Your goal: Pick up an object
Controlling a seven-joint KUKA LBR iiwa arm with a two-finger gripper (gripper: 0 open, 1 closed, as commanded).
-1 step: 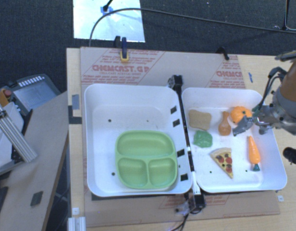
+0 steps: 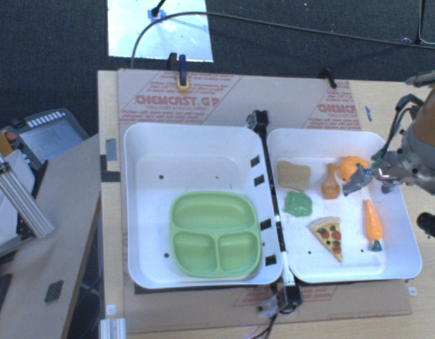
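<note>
While the arm [image 2: 424,143] reaches in over the right bin [image 2: 394,263], we see the gripper [image 2: 360,179] low at that bin's upper right area, just beside the orange round fruit [image 2: 352,165]. We can't tell how its fingers stand: the grey tip is blurred and small, and nothing shows clearly between them.

Object positions relative to the gripper:
- orange round fruit: touching or nearly touching the tip, just up-left of it; can't tell which.
- small orange-brown bottle-shaped item [image 2: 331,182]: just left of the gripper, lying on the bin floor.
- tan bread slice [image 2: 294,175]: further left, flat.
- green leafy piece [image 2: 299,203]: left and below, just under the bread slice.
- pizza slice [image 2: 328,236]: below and left, point facing down-right.
- carrot [image 2: 373,222]: just below the gripper, lying lengthwise, dark end toward the bin's near edge.

Well left of the gripper, the left bin [image 2: 143,154] holds a green divided plate [image 2: 214,233] near its front. A black divider [image 2: 268,196] runs between the two bins. Both bins sit on a cardboard sheet [image 2: 224,97] on the table [image 2: 108,104].
</note>
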